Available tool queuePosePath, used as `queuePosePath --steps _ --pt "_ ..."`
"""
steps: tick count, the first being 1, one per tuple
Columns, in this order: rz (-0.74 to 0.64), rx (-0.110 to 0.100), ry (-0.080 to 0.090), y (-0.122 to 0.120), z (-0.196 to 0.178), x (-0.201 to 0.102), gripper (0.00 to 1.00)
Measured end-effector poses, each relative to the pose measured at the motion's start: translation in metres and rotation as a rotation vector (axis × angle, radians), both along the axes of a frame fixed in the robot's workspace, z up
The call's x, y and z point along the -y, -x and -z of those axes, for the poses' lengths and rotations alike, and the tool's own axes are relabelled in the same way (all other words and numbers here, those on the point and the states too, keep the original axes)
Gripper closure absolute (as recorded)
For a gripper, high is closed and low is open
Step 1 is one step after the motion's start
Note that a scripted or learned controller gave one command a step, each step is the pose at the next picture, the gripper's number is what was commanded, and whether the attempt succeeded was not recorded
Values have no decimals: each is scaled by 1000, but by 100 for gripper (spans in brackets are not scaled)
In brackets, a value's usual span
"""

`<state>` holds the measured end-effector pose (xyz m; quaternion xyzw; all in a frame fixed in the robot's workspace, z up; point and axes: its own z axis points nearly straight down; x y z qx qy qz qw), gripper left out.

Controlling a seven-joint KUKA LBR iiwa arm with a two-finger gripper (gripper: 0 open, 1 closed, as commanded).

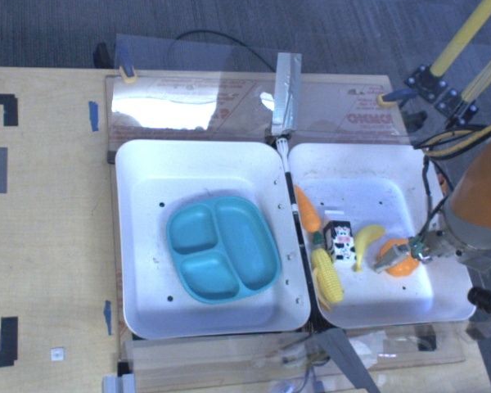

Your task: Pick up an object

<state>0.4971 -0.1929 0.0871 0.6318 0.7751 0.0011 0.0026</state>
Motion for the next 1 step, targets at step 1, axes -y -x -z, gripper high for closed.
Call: queuePosePath --steps 1 --pt "3 5 2 -1 -11 1 100"
